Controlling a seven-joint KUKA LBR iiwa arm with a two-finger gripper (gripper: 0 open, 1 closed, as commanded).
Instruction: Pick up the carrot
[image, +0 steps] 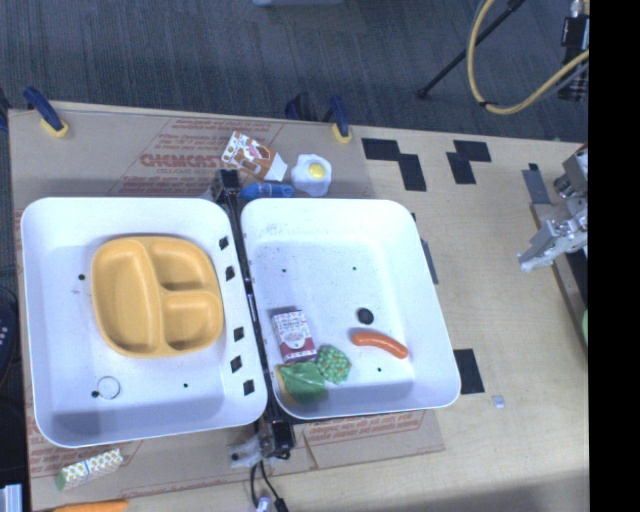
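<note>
The carrot (379, 343) lies flat on the floor of the right bin (400, 225), close to that bin's near-right corner and a little apart from its right wall. Most of the bin floor beyond the carrot, toward the far wall, is bare. Just beyond the carrot sits one small dark round piece (365, 317). To the carrot's left are one green leafy toy vegetable (315, 372) against the near wall and one small red packet (291, 333) beside the bin's left wall.

The gripper (548, 245) is well away from the carrot, outside the right bin, over the bare bench (500, 300); whether its fingers are spread or closed cannot be made out.

There are two white bins. The left bin (50, 400) holds one yellow divided tray (157, 294). Beyond the right bin's far wall, on a sheet of printed cardboard, lie three small items. The bench is pale wood with black square marks; dark carpet lies beyond it.
</note>
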